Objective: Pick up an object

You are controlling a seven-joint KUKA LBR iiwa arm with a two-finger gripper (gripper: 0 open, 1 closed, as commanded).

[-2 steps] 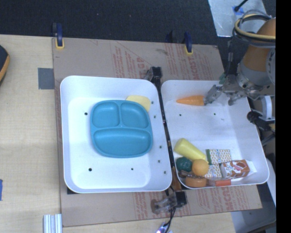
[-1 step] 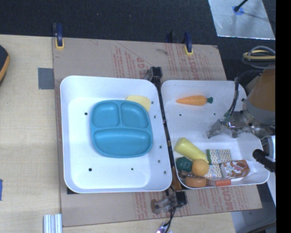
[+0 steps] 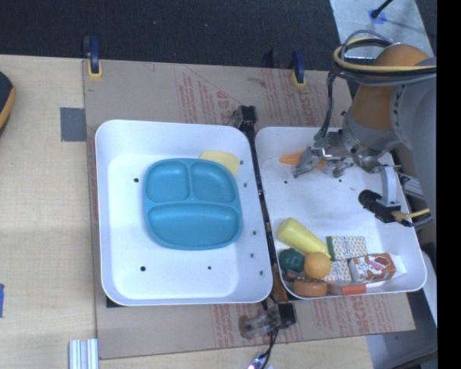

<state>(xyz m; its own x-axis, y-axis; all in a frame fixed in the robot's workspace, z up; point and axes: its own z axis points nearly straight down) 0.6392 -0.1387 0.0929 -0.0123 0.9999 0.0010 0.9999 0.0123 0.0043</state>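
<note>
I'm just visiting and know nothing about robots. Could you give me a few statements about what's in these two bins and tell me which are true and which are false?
1. A blue divided plate lies in the left bin. True.
2. The toy food is piled at the far end of the right bin. False: the yellow piece, orange ball and small boxes crowd its near edge.
3. The gripper is over the right bin. True.
4. The blue plate is stacked with food. False: its compartments look bare.
</note>
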